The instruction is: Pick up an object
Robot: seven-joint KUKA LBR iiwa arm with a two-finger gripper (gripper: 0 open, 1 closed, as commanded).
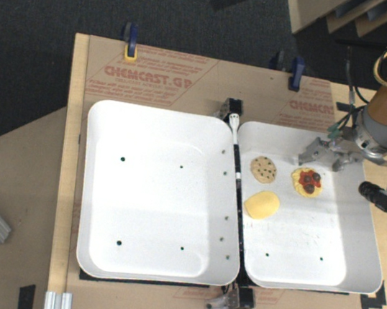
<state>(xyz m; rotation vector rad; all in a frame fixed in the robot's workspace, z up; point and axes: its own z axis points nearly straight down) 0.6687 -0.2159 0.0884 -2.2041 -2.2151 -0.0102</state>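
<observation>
Gripper [322,154] is hanging low over the right bin [349,276], near its back edge; can't tell if it's spread or pressed together, and nothing is showing in it. Closest thing is the little tart [308,181], sitting just in front of the gripper, w/ red bits on a yellow round base. Cookie [263,169] is lying further left, flat and round w/ dark chips. Yellow lump [262,205], smooth and soft-looking, is resting nearer the front, by the middle wall.
</observation>
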